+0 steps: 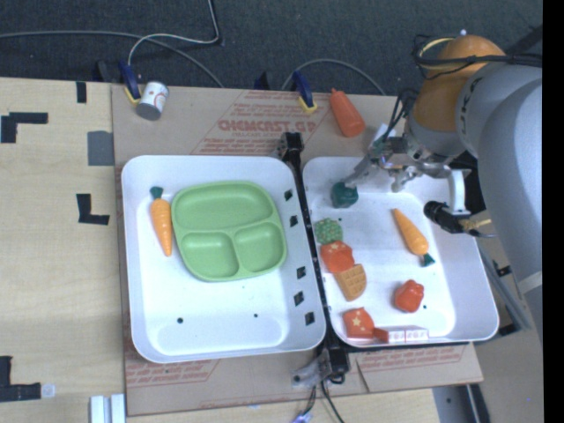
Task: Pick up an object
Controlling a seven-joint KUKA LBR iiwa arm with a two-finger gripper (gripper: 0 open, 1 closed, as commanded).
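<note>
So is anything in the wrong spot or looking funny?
Yes. One orange toy carrot lies on the cardboard behind the right bin, outside both bins. Another carrot lies in the left bin beside the green plate, not on it. A small can lies tipped over near the cardboard's back left corner.

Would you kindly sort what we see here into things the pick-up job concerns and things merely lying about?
Job: gripper; dark green toy by it; carrot; red piece; right bin.

Lying about: green plate; left-bin carrot; orange toy on the cardboard.
</note>
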